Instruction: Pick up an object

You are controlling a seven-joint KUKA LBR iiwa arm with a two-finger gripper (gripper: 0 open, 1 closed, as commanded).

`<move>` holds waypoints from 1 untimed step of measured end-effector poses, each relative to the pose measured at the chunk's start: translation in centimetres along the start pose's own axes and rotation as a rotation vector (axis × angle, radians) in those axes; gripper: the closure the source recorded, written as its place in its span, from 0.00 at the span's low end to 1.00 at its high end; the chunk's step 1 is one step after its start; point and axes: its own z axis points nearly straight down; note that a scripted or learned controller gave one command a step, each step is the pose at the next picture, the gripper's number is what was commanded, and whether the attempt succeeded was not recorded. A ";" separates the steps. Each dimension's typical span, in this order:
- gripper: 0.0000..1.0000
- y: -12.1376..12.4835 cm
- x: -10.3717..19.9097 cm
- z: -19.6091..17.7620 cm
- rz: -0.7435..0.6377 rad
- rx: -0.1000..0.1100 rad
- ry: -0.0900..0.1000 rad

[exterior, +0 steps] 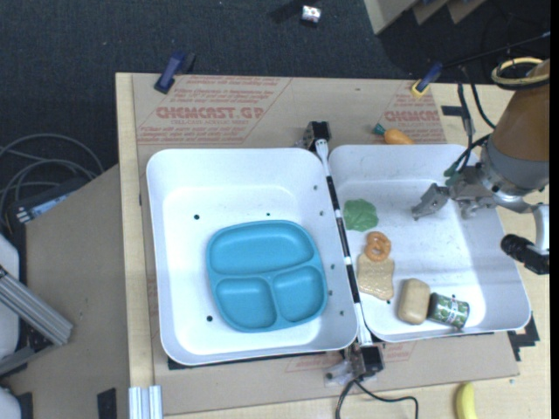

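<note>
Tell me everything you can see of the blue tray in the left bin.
The blue tray looks like matte plastic, a rounded rectangle with three compartments: one long one at the far side, two smaller ones nearer the camera. It lies flat, slightly rotated, on the left bin's floor, toward the near side. Nothing sits in it.

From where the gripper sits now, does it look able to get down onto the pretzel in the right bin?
Probably yes. The gripper hovers over the right bin, and the pretzel lies uncovered, though the green piece and the cracker lie close beside it.
</note>
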 end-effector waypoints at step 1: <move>0.00 -4.4 6.5 -5.7 -0.002 0.000 0.001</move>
